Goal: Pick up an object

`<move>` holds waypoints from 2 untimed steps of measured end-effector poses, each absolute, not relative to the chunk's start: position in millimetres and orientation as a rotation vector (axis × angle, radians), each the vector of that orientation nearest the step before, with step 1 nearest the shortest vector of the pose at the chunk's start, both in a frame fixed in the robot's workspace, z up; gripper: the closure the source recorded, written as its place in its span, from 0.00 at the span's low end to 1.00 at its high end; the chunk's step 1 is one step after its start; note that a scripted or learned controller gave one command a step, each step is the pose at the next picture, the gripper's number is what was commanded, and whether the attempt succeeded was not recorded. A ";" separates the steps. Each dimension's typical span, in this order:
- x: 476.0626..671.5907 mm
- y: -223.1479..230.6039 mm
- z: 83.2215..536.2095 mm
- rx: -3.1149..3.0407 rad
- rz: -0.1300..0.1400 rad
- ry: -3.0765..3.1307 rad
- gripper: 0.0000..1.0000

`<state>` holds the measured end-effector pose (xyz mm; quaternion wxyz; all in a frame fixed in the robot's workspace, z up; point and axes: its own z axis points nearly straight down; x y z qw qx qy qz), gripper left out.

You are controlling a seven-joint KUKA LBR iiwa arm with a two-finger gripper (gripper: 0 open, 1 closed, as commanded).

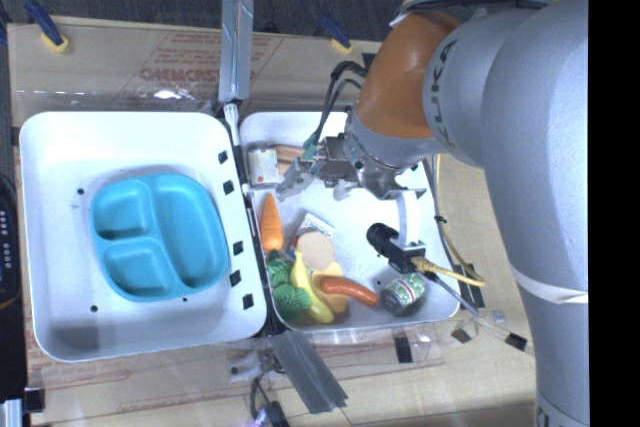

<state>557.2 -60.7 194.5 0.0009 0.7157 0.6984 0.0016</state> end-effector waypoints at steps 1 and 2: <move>560.0 -106.8 91.2 2.219 -0.003 2.227 0.00; 550.7 -121.6 90.8 2.206 -0.005 2.245 0.00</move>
